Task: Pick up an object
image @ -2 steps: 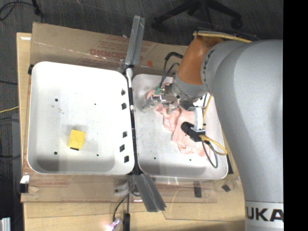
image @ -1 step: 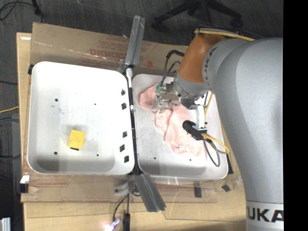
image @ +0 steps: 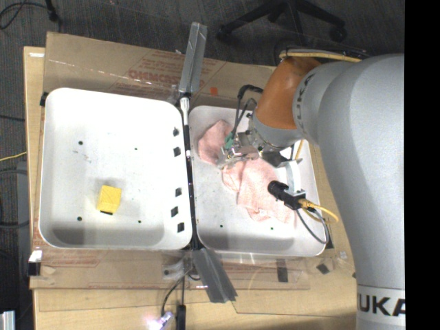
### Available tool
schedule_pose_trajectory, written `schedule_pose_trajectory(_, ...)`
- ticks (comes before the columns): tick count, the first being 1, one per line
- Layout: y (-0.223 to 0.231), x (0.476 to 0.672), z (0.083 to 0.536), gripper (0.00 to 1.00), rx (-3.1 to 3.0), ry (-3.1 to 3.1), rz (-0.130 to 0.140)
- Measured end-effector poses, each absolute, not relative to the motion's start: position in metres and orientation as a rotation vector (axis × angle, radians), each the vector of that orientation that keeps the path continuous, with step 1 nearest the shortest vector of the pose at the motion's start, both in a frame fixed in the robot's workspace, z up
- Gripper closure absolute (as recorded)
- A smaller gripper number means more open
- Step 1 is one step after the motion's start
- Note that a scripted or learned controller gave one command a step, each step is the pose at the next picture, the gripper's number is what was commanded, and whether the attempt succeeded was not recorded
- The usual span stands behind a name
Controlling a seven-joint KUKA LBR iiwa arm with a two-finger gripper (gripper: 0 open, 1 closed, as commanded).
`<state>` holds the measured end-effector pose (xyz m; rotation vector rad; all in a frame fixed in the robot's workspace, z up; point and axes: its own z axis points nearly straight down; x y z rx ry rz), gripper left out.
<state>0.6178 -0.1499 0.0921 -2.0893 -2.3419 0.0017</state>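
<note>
Dark floor surrounds the setup, with the legs of an office chair at 12 o'clock and cables at 11 o'clock. Surface: a pale wooden top overlaid with brown cardboard, taped along its far edge.

Item 1. Left bin: shallow, white, rounded corners, occupying the 9 o'clock half of the surface. Contents: one small yellow block, lying flat toward 7 o'clock of the bin floor, well apart from every wall.

Item 2. Right bin: same type, touching the left bin along a grey divider rail that runs from 12 to 6 o'clock. Contents: one crumpled pink cloth, spread from 11 o'clock of the bin floor down to about 4 o'clock.

Item 3. Arm: large grey body entering from 3 o'clock, orange band above the wrist, angled down over the right bin. A black connector with a yellow cable hangs at its underside, over the cloth's 4 o'clock end.

Item 4. Jaws: low over the upper part of the pink cloth, at or against the fabric. Whether they stand wide or narrow, or have cloth between them, cannot be told; the metal parts are small and blend with the folds.
</note>
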Motion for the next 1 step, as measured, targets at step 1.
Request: schedule_pose_trajectory(1, -0.1000, 0.6571, 0.2633, 1.00, -2.234, -2.208, 0.001)
